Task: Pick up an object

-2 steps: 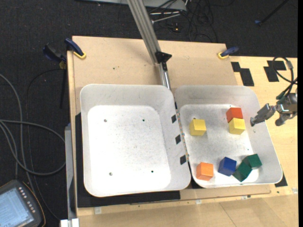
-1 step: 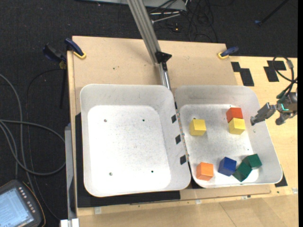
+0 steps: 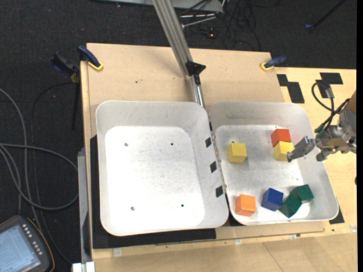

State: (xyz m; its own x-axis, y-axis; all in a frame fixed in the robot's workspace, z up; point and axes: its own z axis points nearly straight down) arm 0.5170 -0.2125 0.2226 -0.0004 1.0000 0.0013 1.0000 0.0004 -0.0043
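The right bin [image 3: 317, 169] holds several cubes. A yellow cube [image 3: 237, 152] sits near its left wall. A red cube [image 3: 281, 135] touches a second yellow cube [image 3: 282, 151] at the upper right. Along the front lie an orange cube [image 3: 245, 204], a blue cube [image 3: 273, 199] and two green cubes [image 3: 291, 205] [image 3: 304, 192]. My gripper [image 3: 307, 153] hangs over the bin's right side, just right of the second yellow cube. It is open, with nothing between its fingers, and one fingertip [image 3: 293, 154] is close to that cube.
The left bin [image 3: 108, 152] lies beside the right one, with black clips [image 3: 214, 166] along the shared edge. A slanted metal pole [image 3: 173, 30] crosses the bench's back. Blue-and-yellow clamps [image 3: 91, 58] [image 3: 272, 63] hold the board's far corners.
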